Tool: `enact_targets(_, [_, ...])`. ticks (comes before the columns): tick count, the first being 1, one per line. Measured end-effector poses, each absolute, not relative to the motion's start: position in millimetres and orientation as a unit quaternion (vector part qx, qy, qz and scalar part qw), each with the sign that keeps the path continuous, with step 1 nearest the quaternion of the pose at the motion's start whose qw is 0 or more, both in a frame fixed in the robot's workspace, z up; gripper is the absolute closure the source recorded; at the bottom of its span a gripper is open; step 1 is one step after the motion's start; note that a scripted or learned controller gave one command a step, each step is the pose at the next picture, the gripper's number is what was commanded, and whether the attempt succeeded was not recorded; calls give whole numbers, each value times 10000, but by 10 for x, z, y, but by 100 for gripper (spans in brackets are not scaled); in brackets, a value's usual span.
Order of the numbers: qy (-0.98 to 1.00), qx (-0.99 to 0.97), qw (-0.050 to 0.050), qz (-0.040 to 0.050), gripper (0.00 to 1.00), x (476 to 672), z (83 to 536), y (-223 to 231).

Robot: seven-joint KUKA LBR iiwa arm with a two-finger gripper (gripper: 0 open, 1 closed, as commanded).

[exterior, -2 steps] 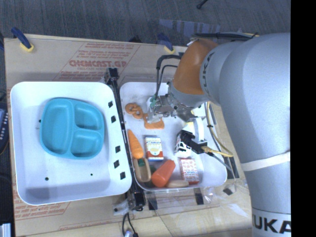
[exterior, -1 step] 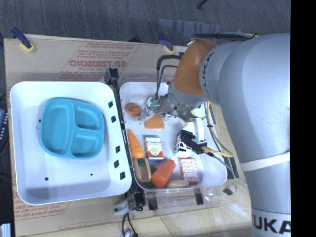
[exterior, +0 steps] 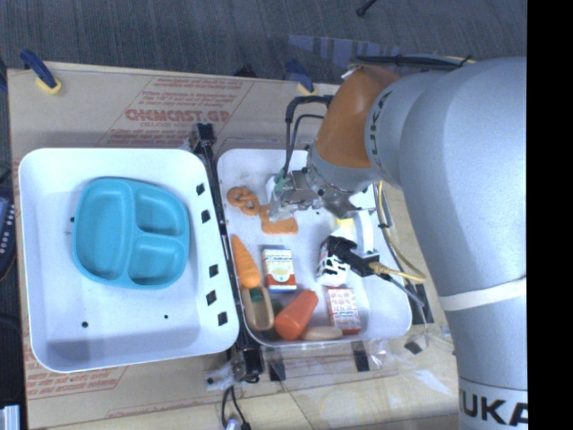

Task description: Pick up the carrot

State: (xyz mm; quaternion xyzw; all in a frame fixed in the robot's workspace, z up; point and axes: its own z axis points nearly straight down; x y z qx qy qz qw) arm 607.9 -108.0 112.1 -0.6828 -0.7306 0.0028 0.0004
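Hovering over the right shallow white bin (exterior: 394, 316), the gripper (exterior: 288, 195), its grip unreadable, sits apart from the tapered orange carrot (exterior: 244, 260); red "CHEMCAST GP" lettering (exterior: 177, 115) marks the cardboard.

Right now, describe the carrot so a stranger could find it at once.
Of the two white bins, take the right bin, beside the one with the blue plate. Along its left wall lies the carrot, slim and tapered. Its pointed shape and green stub set it apart from the blunt orange-red cylinder nearby.
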Motion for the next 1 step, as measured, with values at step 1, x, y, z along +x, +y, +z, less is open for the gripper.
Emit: enact_targets(1, [-7310, -6824, 4, 32, 0, 6078, 1119, -1080])
